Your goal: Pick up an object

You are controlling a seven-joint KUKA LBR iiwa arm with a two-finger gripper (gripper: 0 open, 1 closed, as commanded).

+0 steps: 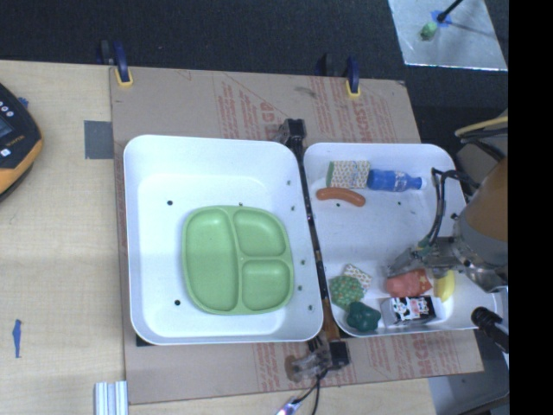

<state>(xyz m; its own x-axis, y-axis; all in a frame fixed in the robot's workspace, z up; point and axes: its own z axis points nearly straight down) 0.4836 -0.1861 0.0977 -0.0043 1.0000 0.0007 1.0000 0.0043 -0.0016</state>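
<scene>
While the green plate [237,259] lies in the left bin [147,167], the gripper [421,262] hovers over a red object [406,284] at the right bin's [389,152] four o'clock; its grip cannot be told.

One fixed camera looks down on the table [60,258] from above, at a slight slant; it sits far enough back to take in both bins whole, the left bin [147,158] and the right bin [380,152] side by side near the middle; dark floor [216,15] fills the top edge; the arm [488,214] enters from the right edge, partly cut off.
</scene>
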